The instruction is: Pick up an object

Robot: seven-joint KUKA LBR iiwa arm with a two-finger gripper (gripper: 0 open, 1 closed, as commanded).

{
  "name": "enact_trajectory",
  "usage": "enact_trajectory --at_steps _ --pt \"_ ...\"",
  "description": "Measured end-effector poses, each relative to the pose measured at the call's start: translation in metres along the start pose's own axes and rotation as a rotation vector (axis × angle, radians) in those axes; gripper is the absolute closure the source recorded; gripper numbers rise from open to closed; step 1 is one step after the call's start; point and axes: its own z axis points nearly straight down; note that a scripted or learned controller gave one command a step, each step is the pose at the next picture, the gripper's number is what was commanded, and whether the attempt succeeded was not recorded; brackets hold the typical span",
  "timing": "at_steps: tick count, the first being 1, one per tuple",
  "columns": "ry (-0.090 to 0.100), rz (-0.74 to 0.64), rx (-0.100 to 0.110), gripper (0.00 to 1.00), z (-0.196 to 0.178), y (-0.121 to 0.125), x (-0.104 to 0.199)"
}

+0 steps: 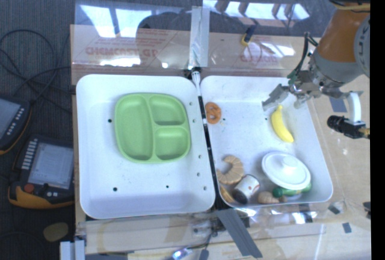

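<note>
Camera view, looking down at a slant: a surface (pixel 337 150) carries two shallow white bins side by side. The left bin (pixel 96 192) holds a green divided plate (pixel 151 127), lying flat near its middle, with three compartments showing. The right bin (pixel 240 126) holds the smaller things. The grey arm (pixel 343 42), with its orange band above the wrist, reaches in from the right and hangs over the bin's upper right part. Its gripper (pixel 290 95) sits just above a yellow banana (pixel 281 124), and the fingers (pixel 274 96) stand spread apart with nothing between them. The banana lies on the bin floor, its upper end just below the fingers, running down and to the right. Below it, near the bin's lower right corner, rests a white lidded pot (pixel 286 170) with a round knob on top. Left of the pot, a tan pretzel-shaped piece (pixel 231 168) lies along the bin's lower left side, touching a small tipped-over cup (pixel 245 188) whose dark mouth faces the camera. A small orange pretzel (pixel 213 112) lies apart, close to the wall between the bins. Dark cables and two handheld devices (pixel 42 171) lie on the floor at far left.
</note>
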Motion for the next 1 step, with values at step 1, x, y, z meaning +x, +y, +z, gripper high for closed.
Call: enact_trajectory --at_steps 1 --pt "0.001 0.011 -0.002 0.00 0.0169 0.0495 -0.0349"
